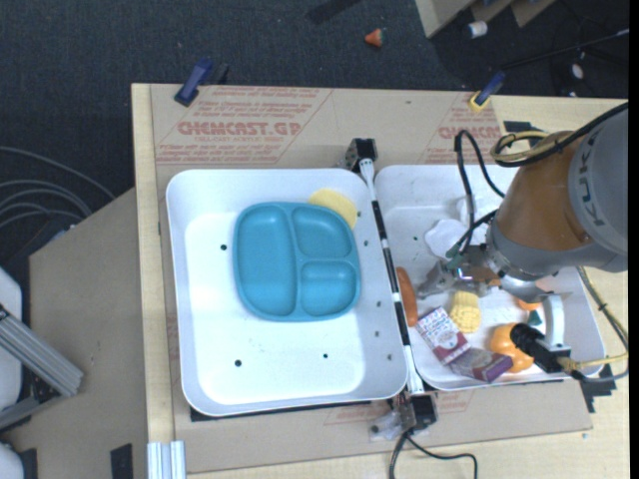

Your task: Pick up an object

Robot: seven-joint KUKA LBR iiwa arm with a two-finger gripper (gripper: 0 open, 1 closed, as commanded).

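Camera view from above shows a bench [250,118] carrying two shallow white bins side by side. The left bin [280,362] holds a blue divided plate [295,259] lying flat a little far of its middle. A yellow rounded item [334,204] sits just beyond the plate's far right corner and is partly hidden by it.

The arm [549,208] reaches in from the right, and its orange band hangs over the middle of the right bin [414,193]. The gripper [457,272] is low in that bin, under the wrist. Whether it is open or closed I cannot tell, since the wrist hides much of it, and nothing can be seen held in it.

A yellow corn cob [464,313] lies on the bin floor just near of the gripper, very close to it; whether they touch is unclear. To the cob's left, a red-orange sausage-shaped piece [405,295] lies along the bin's left wall. A small red and white packet [439,329] rests just beside the cob on its near left. Farther right, an orange piece [506,339] sits near the bin's near edge, with a purple item [489,369] just in front of it. A crumpled white piece [446,236] lies on the far side of the gripper.
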